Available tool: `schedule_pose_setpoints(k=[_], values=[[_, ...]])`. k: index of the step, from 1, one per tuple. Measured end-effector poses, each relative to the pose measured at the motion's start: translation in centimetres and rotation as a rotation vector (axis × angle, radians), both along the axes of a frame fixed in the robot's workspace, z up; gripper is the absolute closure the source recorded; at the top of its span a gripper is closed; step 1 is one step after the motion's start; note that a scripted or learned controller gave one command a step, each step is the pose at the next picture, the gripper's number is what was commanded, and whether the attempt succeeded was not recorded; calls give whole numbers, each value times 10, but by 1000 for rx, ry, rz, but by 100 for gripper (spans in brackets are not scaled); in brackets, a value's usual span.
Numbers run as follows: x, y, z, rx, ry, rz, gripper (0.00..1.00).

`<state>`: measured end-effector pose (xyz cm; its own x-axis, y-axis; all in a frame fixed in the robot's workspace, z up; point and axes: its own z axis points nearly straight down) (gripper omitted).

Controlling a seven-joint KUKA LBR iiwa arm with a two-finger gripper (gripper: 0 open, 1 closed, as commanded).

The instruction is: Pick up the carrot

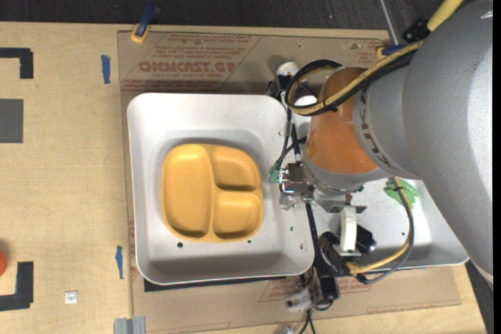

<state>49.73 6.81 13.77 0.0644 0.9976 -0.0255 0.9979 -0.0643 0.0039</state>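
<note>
We see the arm point(391, 129) over the right bin point(438, 242), tool state indiscernible, carrot pickup seemingly unfinished.

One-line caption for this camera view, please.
Grey arm with orange band hangs over the right white bin; a yellow three-compartment plastic tray sits in the left white bin.

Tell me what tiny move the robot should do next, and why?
Probably lift a little and check. The arm is over the right bin, covering most of it. A green bit peeks out beside the wrist, maybe the carrot's top, but whether it is held can't be seen.
</note>
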Motion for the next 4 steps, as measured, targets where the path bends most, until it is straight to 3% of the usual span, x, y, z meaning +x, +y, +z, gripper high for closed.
schedule_pose_setpoints(k=[1,2,3,4], values=[[3,-14,140,25,3,175,100],[0,46,54,26,5,-137,100],[54,62,6,25,-3,-487,100],[92,18,47,25,-7,-829,100]])
